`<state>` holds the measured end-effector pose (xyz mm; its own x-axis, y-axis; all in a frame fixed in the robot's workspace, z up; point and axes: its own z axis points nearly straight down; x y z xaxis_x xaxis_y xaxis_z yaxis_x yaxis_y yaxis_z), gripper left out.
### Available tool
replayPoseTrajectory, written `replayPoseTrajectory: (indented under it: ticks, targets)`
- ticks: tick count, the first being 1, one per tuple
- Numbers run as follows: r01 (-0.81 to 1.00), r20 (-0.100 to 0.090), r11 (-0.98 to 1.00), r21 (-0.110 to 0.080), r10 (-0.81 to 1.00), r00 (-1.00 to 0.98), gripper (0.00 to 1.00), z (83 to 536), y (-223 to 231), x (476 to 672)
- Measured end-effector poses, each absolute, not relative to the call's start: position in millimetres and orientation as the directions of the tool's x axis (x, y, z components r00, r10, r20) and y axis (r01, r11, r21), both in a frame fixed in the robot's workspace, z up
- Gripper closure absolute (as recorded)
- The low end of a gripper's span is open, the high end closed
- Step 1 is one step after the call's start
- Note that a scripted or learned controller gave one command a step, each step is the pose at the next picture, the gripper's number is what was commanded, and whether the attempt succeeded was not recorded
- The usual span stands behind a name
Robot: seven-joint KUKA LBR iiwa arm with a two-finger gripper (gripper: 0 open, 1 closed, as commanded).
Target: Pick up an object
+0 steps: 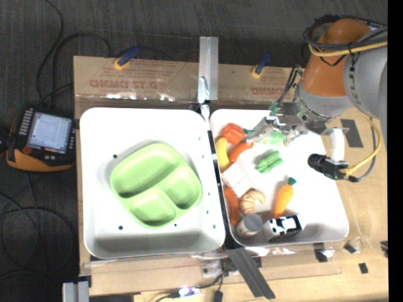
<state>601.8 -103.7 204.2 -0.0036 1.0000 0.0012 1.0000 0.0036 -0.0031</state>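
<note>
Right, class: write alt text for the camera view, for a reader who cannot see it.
A grey robot arm with an orange band reaches from the right over the right white bin, which holds toy food, including a carrot and a green piece. The left white bin holds a green divided plate.

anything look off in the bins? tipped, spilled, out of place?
Nothing spilled or broken. The green divided plate sits askew in the left bin, rotated against the walls. In the right bin the toys crowd the wall beside the left bin, and the carrot and green piece lie loose. The gripper hovers over the far end.
</note>
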Motion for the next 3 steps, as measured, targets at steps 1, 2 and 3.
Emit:
replayPoseTrajectory:
  ticks: [1, 2, 3]
  targets:
    - [0.995, -0.002, 0.101, -0.001, 0.995, -0.101, 0.00, 225, -80, 602.5]
    - [0.995, -0.006, 0.103, 0.016, 0.995, -0.103, 0.00, 100, -139, 601.9]
    - [0.995, -0.006, 0.102, 0.018, 0.995, -0.102, 1.00, 111, -139, 602.7]
